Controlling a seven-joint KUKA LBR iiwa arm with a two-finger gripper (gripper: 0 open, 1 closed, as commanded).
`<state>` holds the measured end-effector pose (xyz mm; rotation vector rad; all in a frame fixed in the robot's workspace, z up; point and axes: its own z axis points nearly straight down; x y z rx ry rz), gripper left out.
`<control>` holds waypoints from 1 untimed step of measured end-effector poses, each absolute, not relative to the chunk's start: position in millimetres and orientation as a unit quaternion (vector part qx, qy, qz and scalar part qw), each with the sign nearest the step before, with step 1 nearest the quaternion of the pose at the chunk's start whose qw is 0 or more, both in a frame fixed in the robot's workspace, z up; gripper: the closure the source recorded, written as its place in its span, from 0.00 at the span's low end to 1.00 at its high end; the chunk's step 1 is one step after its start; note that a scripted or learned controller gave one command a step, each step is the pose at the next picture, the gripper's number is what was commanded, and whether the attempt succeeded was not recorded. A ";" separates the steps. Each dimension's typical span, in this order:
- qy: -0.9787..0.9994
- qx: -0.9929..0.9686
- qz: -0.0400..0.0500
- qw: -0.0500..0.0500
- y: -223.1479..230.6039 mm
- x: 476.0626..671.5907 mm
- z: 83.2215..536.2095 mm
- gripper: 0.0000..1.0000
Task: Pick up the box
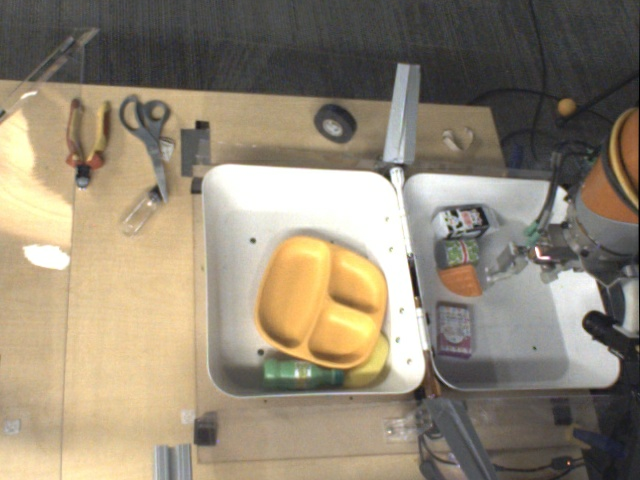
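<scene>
Bins come first: the right bin (520, 373) is the white one the arm (610, 203) reaches over, and the left bin (230, 268), just beside it, holds a big yellow plate (322, 300). The box (454, 330) lies flat in the right bin, by its left wall, toward the front. Nothing is lifted yet, so the whole pick is left to do. The gripper (497, 268) hangs over the right bin's middle, apart from the box. I cannot tell if it is open or closed.

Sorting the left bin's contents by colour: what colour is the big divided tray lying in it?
Yellow-orange all over; the tray shows plainly in the camera view.
</scene>
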<state>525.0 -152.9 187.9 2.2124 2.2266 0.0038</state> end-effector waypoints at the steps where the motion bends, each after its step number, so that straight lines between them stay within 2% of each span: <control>1: 0.651 0.759 0.006 0.007 -111.7 495.7 99.2 0.00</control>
